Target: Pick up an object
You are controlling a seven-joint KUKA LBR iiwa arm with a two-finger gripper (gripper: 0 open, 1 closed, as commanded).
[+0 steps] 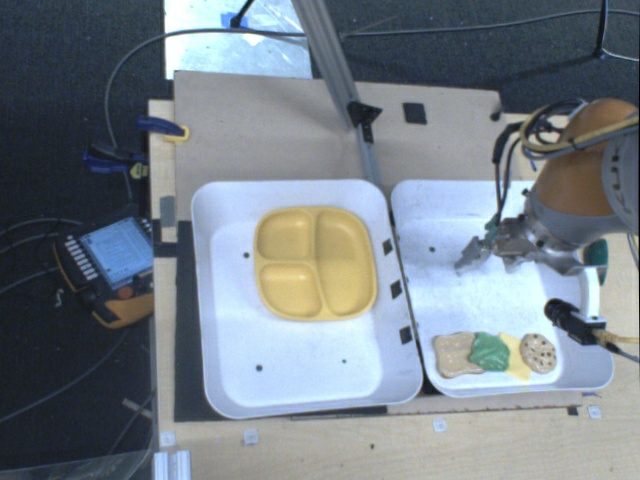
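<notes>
Along the front of the right bin (440,213) lie four small pieces: a tan toast-shaped piece (452,355), a green leaf-shaped piece (489,351), a yellow piece (515,357) and a round speckled cookie (538,352). My gripper (482,251) hangs over the middle of the right bin, well behind those pieces and apart from them. Its grey fingers (470,258) point left and down. Nothing shows between them.
A yellow sectioned plate (313,263) sits in the left bin (225,368). The raised divide between the two bins (397,278) runs just left of my gripper. A slanted metal pole (335,63) crosses the back. A handheld device (110,258) and cables lie off the bench at left.
</notes>
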